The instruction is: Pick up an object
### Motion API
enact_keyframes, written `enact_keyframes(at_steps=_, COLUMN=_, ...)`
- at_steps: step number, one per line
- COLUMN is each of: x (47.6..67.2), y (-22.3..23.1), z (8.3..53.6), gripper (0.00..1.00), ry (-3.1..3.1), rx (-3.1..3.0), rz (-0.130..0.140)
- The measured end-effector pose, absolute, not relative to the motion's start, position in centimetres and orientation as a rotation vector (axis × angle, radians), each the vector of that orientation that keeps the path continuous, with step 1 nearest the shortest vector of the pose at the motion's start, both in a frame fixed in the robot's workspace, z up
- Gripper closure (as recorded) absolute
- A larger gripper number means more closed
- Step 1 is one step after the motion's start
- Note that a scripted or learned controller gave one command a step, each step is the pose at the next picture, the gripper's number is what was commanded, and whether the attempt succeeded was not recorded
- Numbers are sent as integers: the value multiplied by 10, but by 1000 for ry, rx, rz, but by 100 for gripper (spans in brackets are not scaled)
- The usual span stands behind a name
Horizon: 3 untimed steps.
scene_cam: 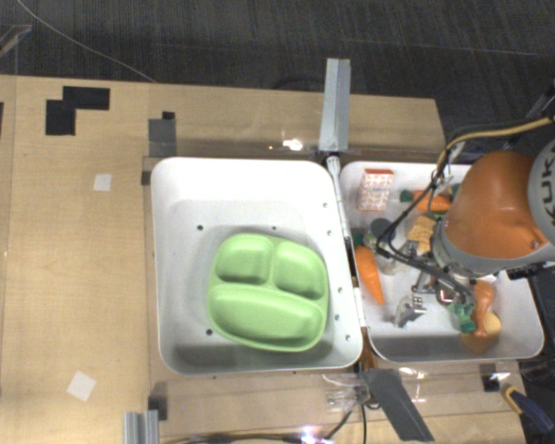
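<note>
Two white bins: the left bin (166, 248) holds one green tray (268, 289). The right bin (527, 331) holds one carrot (370, 274) and clutter. The gripper (409, 311) hangs above it, its grip state impossible to tell.

From my remote feed: worktop (65, 276) is light wood-tone, w/ black square marks (74, 107) at upper left and small pale tags (81, 386) stuck on the left part. Dark grey carpet-like floor (213, 17) runs along top of view; thin cable (65, 35) lies across it. Grey metal post (335, 104) stands at worktop's back edge. Lighting even, a few glare spots near bottom edge.
</note>
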<state>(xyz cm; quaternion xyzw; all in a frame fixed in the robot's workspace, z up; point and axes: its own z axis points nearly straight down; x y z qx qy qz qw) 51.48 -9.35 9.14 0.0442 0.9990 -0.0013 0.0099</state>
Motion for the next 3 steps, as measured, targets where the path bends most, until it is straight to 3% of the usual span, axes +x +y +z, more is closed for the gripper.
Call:
enact_keyframes(at_steps=1, x=597, y=-132, z=89, gripper=0, ry=3125, rx=14, rz=-3)
enact_keyframes(at_steps=3, x=532, y=-111, z=95, gripper=0, ry=3068, rx=-500, rz=-53)
